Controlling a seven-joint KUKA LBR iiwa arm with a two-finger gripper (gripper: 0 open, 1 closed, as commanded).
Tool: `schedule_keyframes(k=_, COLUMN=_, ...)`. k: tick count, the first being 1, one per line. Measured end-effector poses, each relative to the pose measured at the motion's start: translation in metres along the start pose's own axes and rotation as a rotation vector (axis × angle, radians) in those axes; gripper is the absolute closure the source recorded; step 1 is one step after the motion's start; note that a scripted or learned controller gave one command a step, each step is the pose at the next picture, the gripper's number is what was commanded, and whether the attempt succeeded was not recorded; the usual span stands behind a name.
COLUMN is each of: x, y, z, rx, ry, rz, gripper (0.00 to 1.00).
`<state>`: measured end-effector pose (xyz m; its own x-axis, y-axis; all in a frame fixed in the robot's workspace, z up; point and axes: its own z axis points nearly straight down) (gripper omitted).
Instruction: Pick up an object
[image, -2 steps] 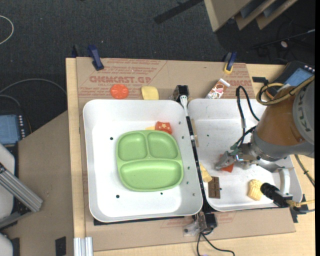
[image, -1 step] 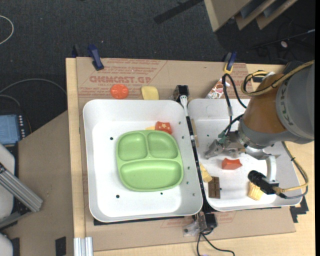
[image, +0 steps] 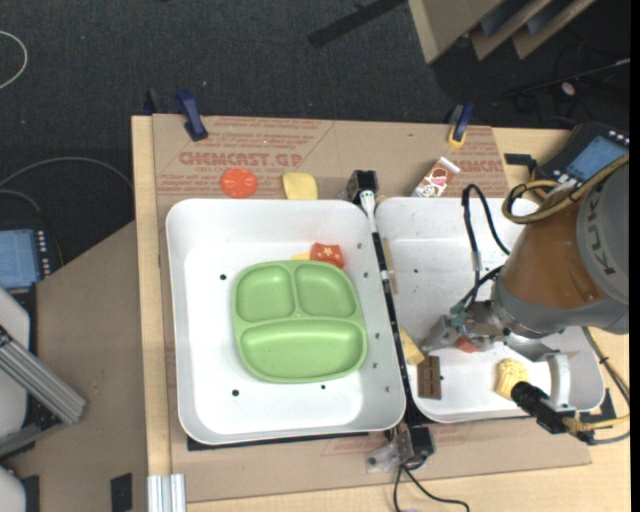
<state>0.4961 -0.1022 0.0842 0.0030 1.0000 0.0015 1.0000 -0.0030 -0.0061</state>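
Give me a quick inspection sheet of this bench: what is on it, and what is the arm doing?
Surface: cardboard-topped bench bearing left bin and right bin.
Job's things: brown block, yellow piece, small red item in right bin.
Clutter: green divided plate and red toy in left bin; orange toy, yellow toy, snack packet on bench.
Grippers: gripper low over right bin.
Cables: black cable.
Surroundings: dark carpet.

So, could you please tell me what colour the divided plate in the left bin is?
Light green; the divided plate shows clearly in the camera view.
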Motion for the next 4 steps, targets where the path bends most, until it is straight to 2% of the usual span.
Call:
schedule_keyframes(k=1, x=-0.061, y=0.049, z=-0.002, rx=-0.011, ry=-0.006, rz=0.000, gripper=0.00)
schedule_keyframes(k=2, x=-0.009, y=0.022, z=0.000, rx=-0.001, ry=0.003, rz=-0.006, gripper=0.00)
schedule_keyframes(k=3, x=-0.013, y=0.023, z=-0.011, rx=-0.006, ry=-0.002, rz=-0.003, gripper=1.00)
schedule_keyframes(k=4, x=0.065, y=0.057, z=-0.107, rx=-0.018, ry=0.000, rz=-0.013, gripper=1.00)
